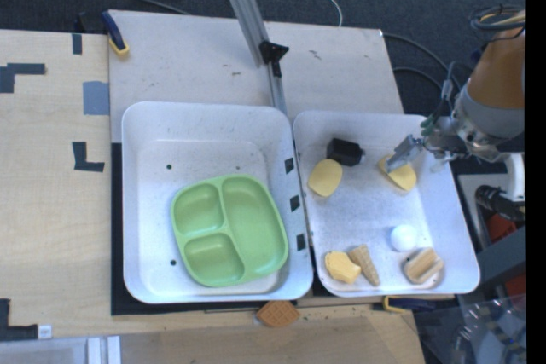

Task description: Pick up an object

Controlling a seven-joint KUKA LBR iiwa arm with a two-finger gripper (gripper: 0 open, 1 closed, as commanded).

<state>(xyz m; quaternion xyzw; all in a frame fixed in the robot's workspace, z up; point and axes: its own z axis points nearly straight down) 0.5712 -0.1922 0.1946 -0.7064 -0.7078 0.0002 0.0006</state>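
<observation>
My gripper (pixel 420 161) hangs low over the upper right part of the right bin (pixel 444 199), reaching in from the right. Its fingers stand apart, so it is open, with nothing held between them. A yellow wedge-shaped piece (pixel 403 178) lies on the bin floor just below the left fingertip; whether they touch I cannot tell. Further left lie a black block (pixel 345 151) and a round yellow piece (pixel 325 177). A white ball (pixel 403 236) sits nearer the front.
At the right bin's front edge lie a yellow lump (pixel 342 267), a waffle cone (pixel 365 262) and a bread roll (pixel 422 265). The left bin (pixel 145 183) holds a green divided plate (pixel 229 228). A metal pole (pixel 247 4) slants down to the bins' rear junction. A brown biscuit (pixel 275 314) lies outside.
</observation>
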